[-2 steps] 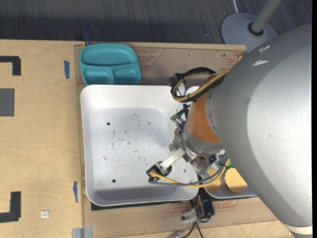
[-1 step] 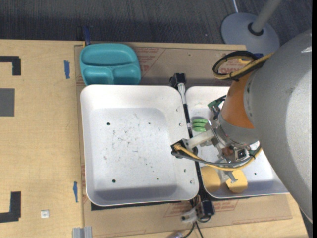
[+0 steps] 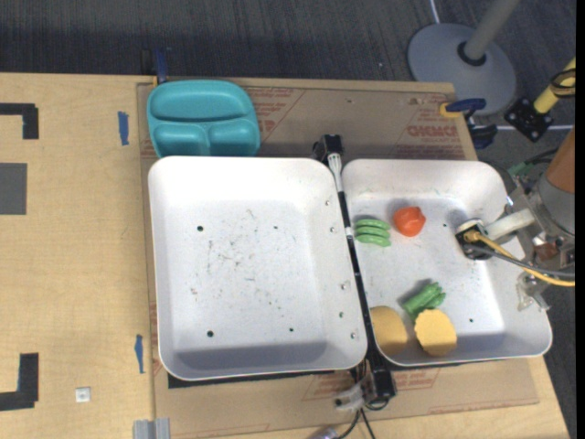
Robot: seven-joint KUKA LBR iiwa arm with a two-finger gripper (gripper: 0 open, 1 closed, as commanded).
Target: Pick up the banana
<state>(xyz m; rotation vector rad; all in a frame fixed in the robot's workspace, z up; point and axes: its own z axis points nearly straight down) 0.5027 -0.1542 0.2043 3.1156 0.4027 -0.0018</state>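
Note:
Two yellow things lie at the front of the right bin (image 3: 475, 183): a duller, blocky one (image 3: 390, 328) and a brighter, rounded one (image 3: 436, 333), touching each other. I cannot tell which of them, if either, is the banana. My gripper (image 3: 531, 292) hangs low over the bin's right rim, to the right of and slightly behind the yellow pieces, and well apart from them. The arm covers most of it. Nothing shows between its fingers.
The right bin also holds a ridged green piece (image 3: 372, 231), a red-orange piece (image 3: 409, 220) and a dark green leafy piece (image 3: 423, 296) just behind the yellow ones. The left bin (image 3: 183, 190) is beside it. A teal divided tray (image 3: 202, 117) sits behind.

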